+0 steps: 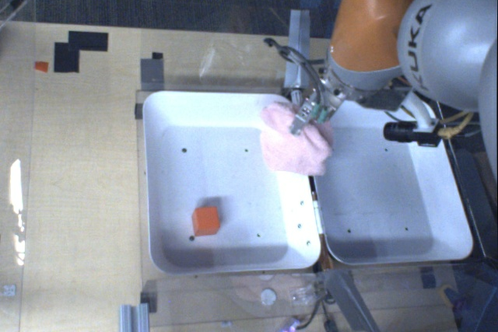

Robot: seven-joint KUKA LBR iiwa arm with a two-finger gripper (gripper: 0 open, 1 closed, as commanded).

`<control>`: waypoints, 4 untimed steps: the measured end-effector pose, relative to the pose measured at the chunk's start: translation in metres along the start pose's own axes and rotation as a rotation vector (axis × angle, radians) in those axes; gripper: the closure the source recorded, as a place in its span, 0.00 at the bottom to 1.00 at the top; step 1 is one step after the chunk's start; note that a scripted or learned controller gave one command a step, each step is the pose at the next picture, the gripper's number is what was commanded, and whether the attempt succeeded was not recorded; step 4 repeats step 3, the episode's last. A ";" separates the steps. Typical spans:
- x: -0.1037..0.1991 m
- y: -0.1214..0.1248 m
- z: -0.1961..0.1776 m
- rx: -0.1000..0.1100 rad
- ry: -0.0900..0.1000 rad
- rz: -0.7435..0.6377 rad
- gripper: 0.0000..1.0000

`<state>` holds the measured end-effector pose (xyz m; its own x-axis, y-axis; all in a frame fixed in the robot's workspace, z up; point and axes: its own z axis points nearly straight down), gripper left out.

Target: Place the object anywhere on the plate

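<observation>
A grey KUKA arm (436,35) with an orange band reaches over two white bins on a wooden desk (70,167), its jaws (305,119) pressed into a pink cloth (294,140) draped across the divide between the bins; whether the jaws are open or closed on the cloth cannot be told. A small orange block (206,221) lies well apart from the jaws, down and to the left, on the floor of the left bin (233,167). The right bin (405,198) sits just beside the jaws
</observation>
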<state>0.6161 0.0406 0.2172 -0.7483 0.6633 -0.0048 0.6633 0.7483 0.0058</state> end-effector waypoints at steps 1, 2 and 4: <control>0.050 0.034 -0.010 -0.003 -0.002 -0.401 1.00; 0.078 0.055 -0.009 -0.005 -0.003 -0.726 1.00; 0.078 0.055 -0.009 -0.005 -0.003 -0.726 0.00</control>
